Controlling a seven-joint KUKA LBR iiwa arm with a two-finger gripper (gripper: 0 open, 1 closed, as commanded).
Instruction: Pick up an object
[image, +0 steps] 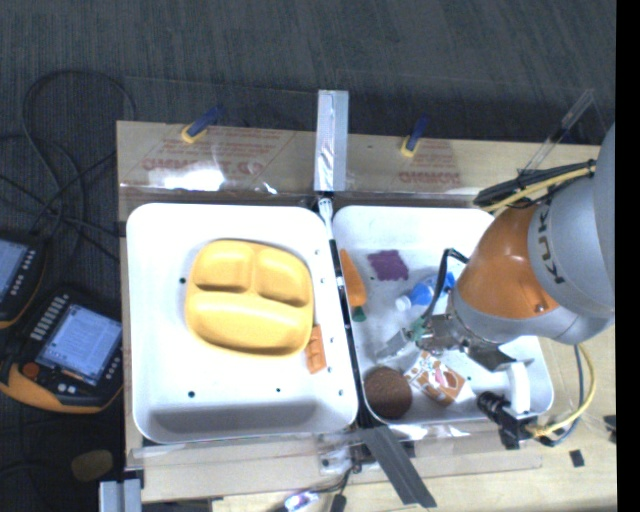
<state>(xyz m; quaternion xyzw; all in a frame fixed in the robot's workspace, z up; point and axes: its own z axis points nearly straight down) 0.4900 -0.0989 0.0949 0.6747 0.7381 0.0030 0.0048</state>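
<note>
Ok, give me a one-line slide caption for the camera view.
Grey-and-orange KUKA arm lowers its gripper into the right white bin beside a brown ball; yellow compartment tray fills the left bin.

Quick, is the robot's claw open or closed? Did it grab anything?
Gripper: low in the right bin, over the small objects; open or closed cannot be told, and no grab is visible.

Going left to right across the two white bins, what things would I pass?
Yellow divided tray → small orange piece → orange stick → purple block → blue-and-white bottle → the robot's pincer.
</note>
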